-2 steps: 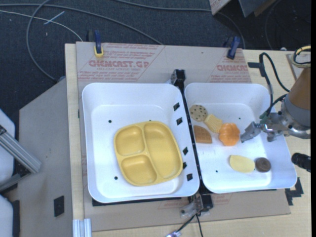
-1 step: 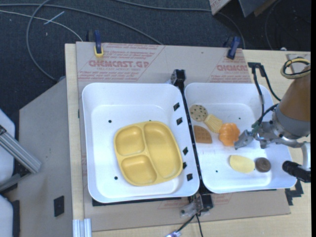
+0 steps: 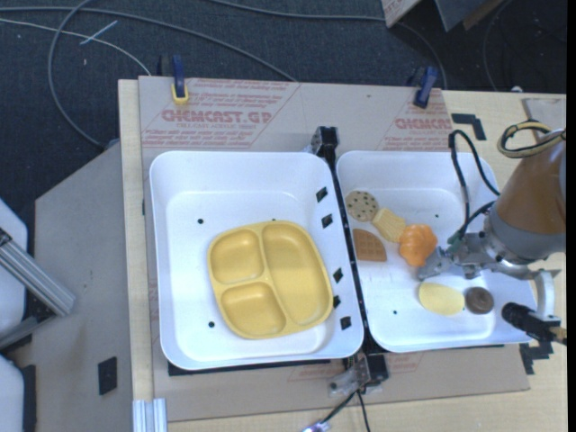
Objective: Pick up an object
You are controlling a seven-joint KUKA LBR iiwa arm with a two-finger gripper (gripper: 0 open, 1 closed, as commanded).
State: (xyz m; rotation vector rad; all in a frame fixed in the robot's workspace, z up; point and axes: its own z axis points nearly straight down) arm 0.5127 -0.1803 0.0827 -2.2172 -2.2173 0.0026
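My arm [image 3: 531,201] reaches in from the right over the right bin [image 3: 396,331], and my gripper [image 3: 443,266] is low among the food there. It sits just beside the orange fruit [image 3: 417,244] and right above the pale yellow oval piece [image 3: 441,298]. A small brown round thing [image 3: 479,301] lies next to that oval. Farther left are a yellow cheese wedge [image 3: 390,224], a speckled cookie [image 3: 362,205] and a brown cracker [image 3: 369,246]. The left bin [image 3: 171,241] holds a yellow divided tray [image 3: 268,277] with three compartments.
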